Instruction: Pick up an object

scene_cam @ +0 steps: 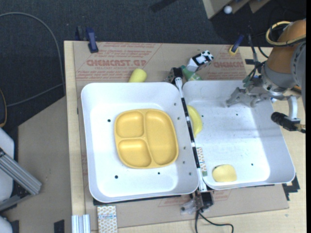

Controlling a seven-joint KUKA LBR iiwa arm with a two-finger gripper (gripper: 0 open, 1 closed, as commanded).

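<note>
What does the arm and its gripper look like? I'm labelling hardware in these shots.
A grey metal arm with a rounded orange band above the wrist, yellow cable loop beside it. The grey metal two-finger gripper has slim splayed fingers.

Bench [73,130] bears two white bins [97,178] [272,169], yellow piece [138,75].

Bright, even light falls from above, and the two white bins [97,178] come close to washing out. A soft grey shadow lies across the right bin [272,164] floor beneath the arm [284,57]. Detail is slightly soft throughout, perhaps from low resolution; the dark floor [34,13] stays dim.
</note>
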